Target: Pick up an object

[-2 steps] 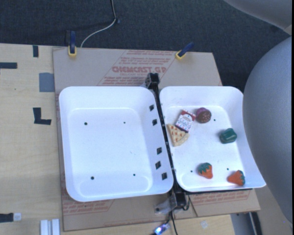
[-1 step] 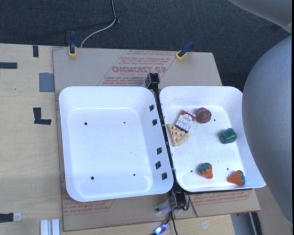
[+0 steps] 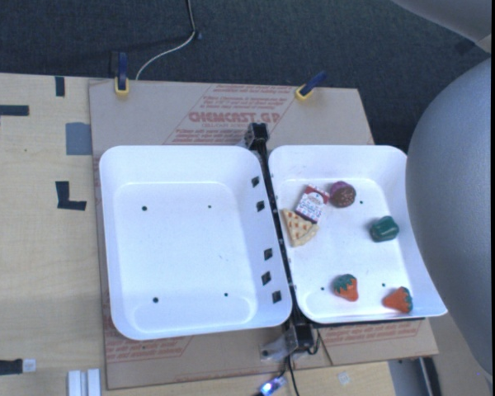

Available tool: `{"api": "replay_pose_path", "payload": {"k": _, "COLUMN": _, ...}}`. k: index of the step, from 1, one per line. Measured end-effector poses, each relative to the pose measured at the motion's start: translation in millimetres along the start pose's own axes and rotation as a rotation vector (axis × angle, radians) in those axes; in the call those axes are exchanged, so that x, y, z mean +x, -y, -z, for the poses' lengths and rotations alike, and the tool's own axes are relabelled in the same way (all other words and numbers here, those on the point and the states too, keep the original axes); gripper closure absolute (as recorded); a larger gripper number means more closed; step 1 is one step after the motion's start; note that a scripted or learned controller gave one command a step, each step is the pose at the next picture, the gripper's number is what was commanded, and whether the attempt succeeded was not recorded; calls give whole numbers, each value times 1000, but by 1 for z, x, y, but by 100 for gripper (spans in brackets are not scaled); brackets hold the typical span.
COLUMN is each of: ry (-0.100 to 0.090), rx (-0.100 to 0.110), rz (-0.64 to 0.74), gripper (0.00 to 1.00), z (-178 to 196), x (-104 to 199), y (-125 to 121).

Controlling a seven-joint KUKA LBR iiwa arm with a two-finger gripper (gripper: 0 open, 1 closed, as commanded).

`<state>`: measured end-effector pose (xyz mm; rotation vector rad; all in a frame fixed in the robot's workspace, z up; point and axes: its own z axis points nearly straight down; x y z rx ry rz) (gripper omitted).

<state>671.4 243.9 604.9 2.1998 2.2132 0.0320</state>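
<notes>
The right bin point(image 3: 396, 159) holds several small objects. A red and white packet point(image 3: 312, 204) lies beside a waffle-patterned wedge point(image 3: 299, 227) near the bin's left wall. A dark red round piece point(image 3: 341, 194) sits just right of the packet. A green block point(image 3: 384, 229) rests toward the right wall. Near the front edge lie a red and green strawberry-like piece point(image 3: 345, 286) and an orange-red piece point(image 3: 398, 300). The grey arm point(image 3: 458, 180) bulks over the right side, close to the camera.
The left bin point(image 3: 181, 238) sits beside the right one, with a black clip strip point(image 3: 268, 229) along their shared wall. Both rest on a cardboard sheet point(image 3: 231, 114) held by two clamps point(image 3: 120, 79) at the back. The wooden bench point(image 3: 33, 221) extends left.
</notes>
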Motion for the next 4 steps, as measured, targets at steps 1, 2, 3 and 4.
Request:
{"api": "replay_pose_path", "payload": {"k": 1, "ry": -4, "rx": -17, "rz": 0, "gripper": 100, "z": 9, "x": 1, "y": -2}}
{"api": "replay_pose_path", "payload": {"k": 2, "ry": -10, "rx": -36, "rz": -1, "gripper": 100, "z": 18, "x": 3, "y": -4}}
{"api": "replay_pose_path", "payload": {"k": 3, "ry": -16, "rx": -58, "rz": -2, "gripper": 100, "z": 26, "x": 5, "y": -7}}
{"api": "replay_pose_path", "payload": {"k": 4, "ry": -23, "rx": -83, "rz": -3, "gripper": 100, "z": 35, "x": 6, "y": -9}}
